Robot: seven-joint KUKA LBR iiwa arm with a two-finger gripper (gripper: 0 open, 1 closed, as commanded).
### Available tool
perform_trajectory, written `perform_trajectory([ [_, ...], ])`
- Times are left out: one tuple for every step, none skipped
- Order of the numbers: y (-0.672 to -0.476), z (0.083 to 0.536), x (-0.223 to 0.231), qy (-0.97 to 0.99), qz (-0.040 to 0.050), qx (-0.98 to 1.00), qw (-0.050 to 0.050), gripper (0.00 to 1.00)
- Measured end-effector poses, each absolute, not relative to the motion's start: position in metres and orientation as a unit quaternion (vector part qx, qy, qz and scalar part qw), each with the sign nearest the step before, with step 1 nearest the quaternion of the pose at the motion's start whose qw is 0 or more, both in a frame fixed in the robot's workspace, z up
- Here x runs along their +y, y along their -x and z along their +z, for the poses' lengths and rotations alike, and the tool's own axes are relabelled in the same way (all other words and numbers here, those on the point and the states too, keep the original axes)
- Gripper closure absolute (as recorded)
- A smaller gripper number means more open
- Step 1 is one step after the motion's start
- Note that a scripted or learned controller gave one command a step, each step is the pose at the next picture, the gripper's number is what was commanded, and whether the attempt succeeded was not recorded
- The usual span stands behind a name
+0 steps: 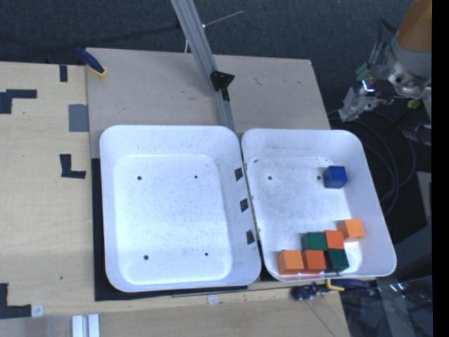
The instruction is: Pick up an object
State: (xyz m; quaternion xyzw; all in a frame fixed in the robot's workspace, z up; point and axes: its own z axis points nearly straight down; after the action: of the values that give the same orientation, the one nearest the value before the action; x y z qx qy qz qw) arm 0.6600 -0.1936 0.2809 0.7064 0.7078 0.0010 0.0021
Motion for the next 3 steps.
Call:
perform_trajectory([
  [-0.652,0.284,-0.145,-0.705,0.0001,0.709,0.000,1.00],
  [-0.645,0.269,-0.083,-0.704,-0.0001,0.710,-0.001,1.00],
  [-0.636,0.251,-0.027,-0.705,-0.0007,0.710,-0.002,1.00],
])
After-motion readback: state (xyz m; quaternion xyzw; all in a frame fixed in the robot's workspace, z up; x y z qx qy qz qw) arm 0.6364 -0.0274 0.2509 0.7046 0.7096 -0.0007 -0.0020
